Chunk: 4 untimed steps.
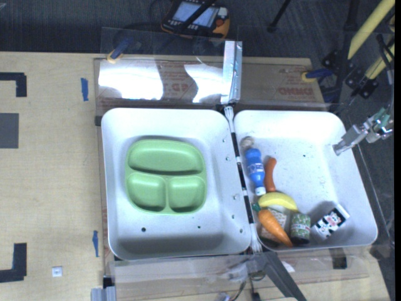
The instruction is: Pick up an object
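The right bin (307,137) holds a cluster of objects along its left and front sides. A blue bottle (254,165) lies by the divider, with a thin orange-red pepper (270,174) beside it. A yellow banana (278,200) rests below them, over a small jar (283,216). An orange carrot (273,226), a green can (301,227) and a black-and-white toy (330,221) lie near the front wall. My gripper (360,135) hangs at the bin's right rim, well apart from all of them.
The left bin (119,168) holds a green divided plate (166,174). A clear panel stands behind the bins. Tripod legs and cables crowd the floor to the right and front.
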Each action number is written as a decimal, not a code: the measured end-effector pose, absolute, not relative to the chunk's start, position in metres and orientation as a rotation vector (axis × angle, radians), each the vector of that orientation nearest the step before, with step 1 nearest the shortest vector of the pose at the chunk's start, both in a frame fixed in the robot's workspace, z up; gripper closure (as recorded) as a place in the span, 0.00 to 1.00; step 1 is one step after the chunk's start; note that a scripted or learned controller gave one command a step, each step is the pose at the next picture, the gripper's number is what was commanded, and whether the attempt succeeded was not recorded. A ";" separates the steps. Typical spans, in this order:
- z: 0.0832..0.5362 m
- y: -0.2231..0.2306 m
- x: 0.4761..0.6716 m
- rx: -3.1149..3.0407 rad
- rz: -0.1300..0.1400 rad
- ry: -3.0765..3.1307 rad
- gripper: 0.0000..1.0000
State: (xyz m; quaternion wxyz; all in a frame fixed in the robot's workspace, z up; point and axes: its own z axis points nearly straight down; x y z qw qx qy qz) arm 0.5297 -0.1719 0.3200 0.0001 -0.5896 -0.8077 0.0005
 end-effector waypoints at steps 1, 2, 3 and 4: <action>0.257 -0.117 0.587 -1.838 0.003 -2.545 0.00; 0.134 -0.097 0.597 -1.773 0.001 -2.591 0.00; 0.087 -0.106 0.601 -1.770 0.000 -2.610 0.00; 0.095 -0.104 0.602 -1.769 -0.004 -2.607 1.00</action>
